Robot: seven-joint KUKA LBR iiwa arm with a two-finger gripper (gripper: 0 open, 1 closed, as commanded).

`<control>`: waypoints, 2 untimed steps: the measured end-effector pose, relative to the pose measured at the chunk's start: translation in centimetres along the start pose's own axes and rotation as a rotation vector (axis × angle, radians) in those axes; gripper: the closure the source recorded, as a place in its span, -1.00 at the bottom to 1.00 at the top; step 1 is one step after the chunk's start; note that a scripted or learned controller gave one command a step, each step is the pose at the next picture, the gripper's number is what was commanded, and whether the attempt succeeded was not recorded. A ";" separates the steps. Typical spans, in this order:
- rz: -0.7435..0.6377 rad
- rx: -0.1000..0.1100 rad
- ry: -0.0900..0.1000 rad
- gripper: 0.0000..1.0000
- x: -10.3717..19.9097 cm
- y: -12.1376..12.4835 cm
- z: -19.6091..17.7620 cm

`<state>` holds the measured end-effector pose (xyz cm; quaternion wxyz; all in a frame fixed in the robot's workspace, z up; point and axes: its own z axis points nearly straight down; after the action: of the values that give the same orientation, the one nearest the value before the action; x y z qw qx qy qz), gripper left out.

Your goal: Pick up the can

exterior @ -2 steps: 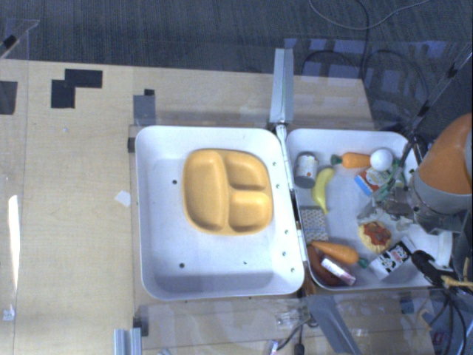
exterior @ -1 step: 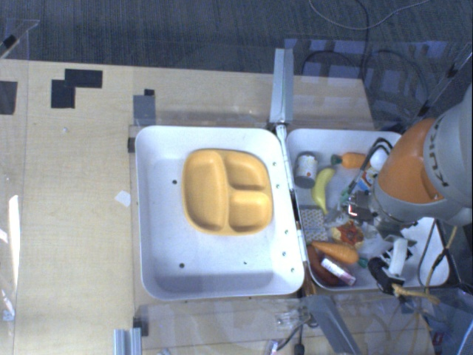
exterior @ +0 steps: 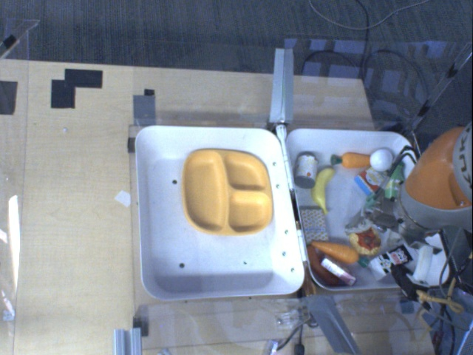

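Pale wooden tabletop [exterior: 74, 198] carries two shallow white bins side by side. Left white bin [exterior: 155, 272] holds a yellow three-compartment plastic tray [exterior: 225, 191], sitting roughly at its centre. Right white bin [exterior: 336, 135] is crowded. The small grey metal can [exterior: 305, 168] lies in its upper left corner, close to the dividing wall. A yellow banana [exterior: 322, 187] is just beside the can, an orange carrot-shaped toy [exterior: 355, 160] and a white ball [exterior: 380, 158] further right along the far wall. Gripper [exterior: 378, 214] hangs low over the bin's right half, well apart from the can; cannot tell how it is set amid the clutter.
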<state>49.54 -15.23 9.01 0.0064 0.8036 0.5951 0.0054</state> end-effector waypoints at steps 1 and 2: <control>0.037 -0.014 -0.012 -1.00 5.4 -2.0 -0.3; 0.203 0.003 -0.002 -1.00 1.5 6.2 0.2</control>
<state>55.93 -15.58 8.91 0.0054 0.8598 0.5107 0.0042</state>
